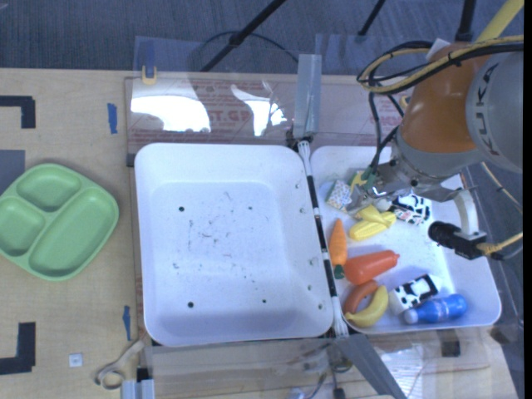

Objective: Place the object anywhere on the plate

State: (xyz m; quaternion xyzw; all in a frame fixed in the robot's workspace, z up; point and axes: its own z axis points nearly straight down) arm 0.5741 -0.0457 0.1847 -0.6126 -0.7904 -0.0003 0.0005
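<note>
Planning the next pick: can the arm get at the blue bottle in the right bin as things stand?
Probably yes. The blue bottle lies uncovered near the right bin's front edge, only a black-and-white toy beside it. The end effector sits farther back over the same bin.

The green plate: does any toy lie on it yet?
No. The green plate sits bare left of the bins; the toys lie in the right bin.
</note>
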